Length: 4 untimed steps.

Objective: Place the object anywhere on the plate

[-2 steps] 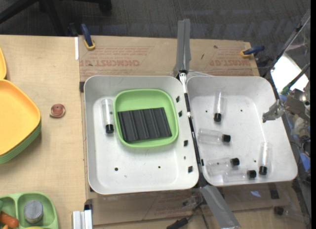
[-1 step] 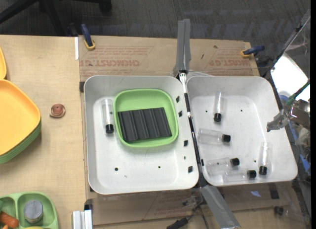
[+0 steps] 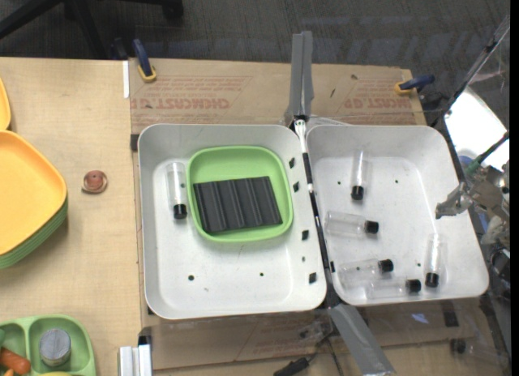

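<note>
A green square plate (image 3: 239,164) lies in the left bin (image 3: 235,285), with a dark grey ridged slab (image 3: 237,204) resting flat on it. Left of the plate, a clear tube with a black cap (image 3: 177,192) lies on the bin floor. The right bin (image 3: 389,147) holds several more clear capped tubes, among them one at the back (image 3: 358,178), one in the middle (image 3: 351,224) and one near the front right (image 3: 434,261). My gripper (image 3: 451,204) is a small metallic shape at the right bin's right rim, apart from every tube. Nothing is seen held in it.
A stack of yellow plates (image 3: 24,196) and a small reddish disc (image 3: 95,181) lie on the bench to the left. A green compartment tray (image 3: 40,350) sits at the front left. Clamps (image 3: 144,66) hold the cardboard behind the bins.
</note>
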Tool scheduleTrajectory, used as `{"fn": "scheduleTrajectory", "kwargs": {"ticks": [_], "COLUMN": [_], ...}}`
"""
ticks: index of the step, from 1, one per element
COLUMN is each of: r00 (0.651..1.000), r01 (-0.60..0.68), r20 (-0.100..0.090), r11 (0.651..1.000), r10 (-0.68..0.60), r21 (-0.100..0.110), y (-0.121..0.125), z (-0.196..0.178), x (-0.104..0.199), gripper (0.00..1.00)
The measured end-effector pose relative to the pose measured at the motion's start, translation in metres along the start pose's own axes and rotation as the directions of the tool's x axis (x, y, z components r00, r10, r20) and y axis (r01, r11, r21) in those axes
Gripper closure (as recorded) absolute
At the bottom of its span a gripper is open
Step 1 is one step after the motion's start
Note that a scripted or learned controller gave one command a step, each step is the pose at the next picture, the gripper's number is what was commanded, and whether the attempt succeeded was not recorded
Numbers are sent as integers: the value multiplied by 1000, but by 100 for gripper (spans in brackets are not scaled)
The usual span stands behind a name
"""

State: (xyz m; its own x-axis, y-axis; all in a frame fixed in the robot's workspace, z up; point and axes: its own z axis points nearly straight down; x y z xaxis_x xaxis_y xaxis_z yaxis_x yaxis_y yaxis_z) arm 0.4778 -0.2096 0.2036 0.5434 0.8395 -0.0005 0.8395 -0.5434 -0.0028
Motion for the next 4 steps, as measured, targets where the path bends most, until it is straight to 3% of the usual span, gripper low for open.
{"fn": "scheduleTrajectory", "kwargs": {"ticks": [1, 2, 3, 4], "r00": [988, 970, 940, 837], "r01": [-153, -243, -341, -548], "r20": [3, 4, 3, 4], "r11": [988, 970, 940, 837], "r10": [153, 243, 341, 548], "r21": [-1, 2, -1, -1], "y": [1, 4, 4, 8], "z": [-126, -90, -122, -145], "x": [-2, -6, -7, -6], "gripper": [0, 0, 0, 0]}}
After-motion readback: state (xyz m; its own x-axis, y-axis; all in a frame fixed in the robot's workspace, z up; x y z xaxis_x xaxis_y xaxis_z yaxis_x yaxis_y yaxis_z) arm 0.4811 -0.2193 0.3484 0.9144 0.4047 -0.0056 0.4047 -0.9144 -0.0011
